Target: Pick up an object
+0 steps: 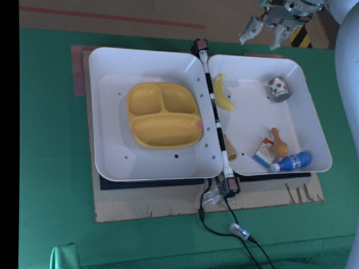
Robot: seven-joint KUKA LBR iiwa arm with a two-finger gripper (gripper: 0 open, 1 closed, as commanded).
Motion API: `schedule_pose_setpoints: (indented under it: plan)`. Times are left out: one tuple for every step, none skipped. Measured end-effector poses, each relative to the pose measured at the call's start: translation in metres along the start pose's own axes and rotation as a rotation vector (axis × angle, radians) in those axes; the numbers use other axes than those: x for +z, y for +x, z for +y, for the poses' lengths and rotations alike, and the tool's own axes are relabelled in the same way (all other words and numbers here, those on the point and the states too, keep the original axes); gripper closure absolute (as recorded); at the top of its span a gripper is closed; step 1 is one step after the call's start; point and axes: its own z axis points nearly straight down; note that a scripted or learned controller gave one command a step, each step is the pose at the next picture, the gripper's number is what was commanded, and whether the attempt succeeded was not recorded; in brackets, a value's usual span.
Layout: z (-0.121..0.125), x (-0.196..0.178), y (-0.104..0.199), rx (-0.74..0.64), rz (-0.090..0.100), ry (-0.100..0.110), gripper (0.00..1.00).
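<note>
So the gripper (263,33) is hanging up past the far edge of the right bin (300,77), fingers spread apart with nothing between them, so no grab has happened yet. Everything worth picking is in that right bin: a yellow banana (224,93) lying against the divider side, a small patterned cup (278,88) tipped on its side near the far right corner, and a cluster at the near edge made of a blue bottle (293,162), a wooden pin-shaped toy (279,142) and a little boxy carton (262,152), all touching or close to it. There's also a cone-ish thing (230,144) right along the divider. The left bin (106,94) just has a yellow divided plate (164,115). If I were calling it, I'd go for the cup, since it's nearest the gripper and sits well apart from everything else. Come straight down over it with the fingers straddling the short way across the body, not the ends, because it'll probably roll. I'd skip the cluster; too easy to nudge a neighbour and close on nothing.
</note>
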Motion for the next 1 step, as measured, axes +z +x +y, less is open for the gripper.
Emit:
schedule_pose_setpoints:
  plan:
    - [-0.0024,0.1285,-0.0837,-0.002,0.001,0.017,0.00]
